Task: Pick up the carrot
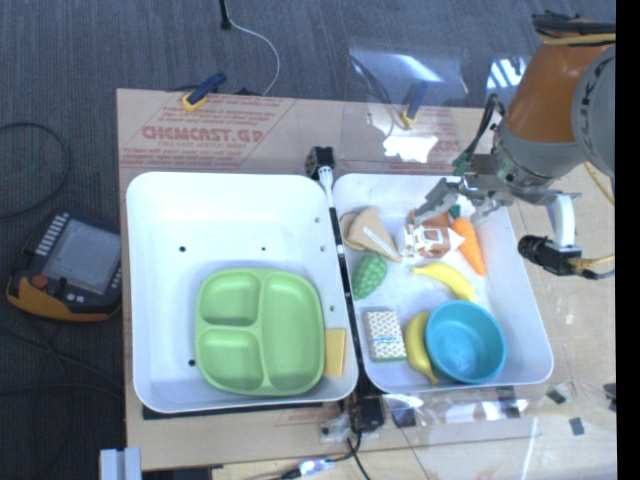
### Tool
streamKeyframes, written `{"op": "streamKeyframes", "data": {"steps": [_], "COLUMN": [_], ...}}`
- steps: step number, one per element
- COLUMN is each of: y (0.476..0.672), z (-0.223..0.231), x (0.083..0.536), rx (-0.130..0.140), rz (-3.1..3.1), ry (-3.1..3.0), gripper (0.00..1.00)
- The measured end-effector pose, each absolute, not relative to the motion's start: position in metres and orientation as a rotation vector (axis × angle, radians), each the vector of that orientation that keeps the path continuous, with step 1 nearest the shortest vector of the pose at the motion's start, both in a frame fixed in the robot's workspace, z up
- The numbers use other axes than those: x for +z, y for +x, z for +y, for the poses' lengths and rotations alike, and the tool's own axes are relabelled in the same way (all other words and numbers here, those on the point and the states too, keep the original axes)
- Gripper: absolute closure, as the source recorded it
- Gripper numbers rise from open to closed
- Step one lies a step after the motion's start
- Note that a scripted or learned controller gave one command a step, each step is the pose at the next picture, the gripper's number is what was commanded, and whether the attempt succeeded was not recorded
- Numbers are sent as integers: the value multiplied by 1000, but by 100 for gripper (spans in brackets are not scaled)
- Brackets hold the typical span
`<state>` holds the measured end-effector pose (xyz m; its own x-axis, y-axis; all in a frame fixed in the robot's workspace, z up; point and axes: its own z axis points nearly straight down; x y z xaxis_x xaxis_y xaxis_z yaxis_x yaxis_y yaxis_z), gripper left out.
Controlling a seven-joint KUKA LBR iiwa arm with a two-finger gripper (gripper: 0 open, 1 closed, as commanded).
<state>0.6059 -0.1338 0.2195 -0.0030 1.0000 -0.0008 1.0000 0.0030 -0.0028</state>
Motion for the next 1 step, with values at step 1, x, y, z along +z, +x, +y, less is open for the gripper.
{"op": "streamKeyframes", "data": {"steps": [1], "y": [626], "z": [-185], "x": [123], "rx": [-31], "rz": [-2134], "ry": [-2342], "gripper": [0]}}
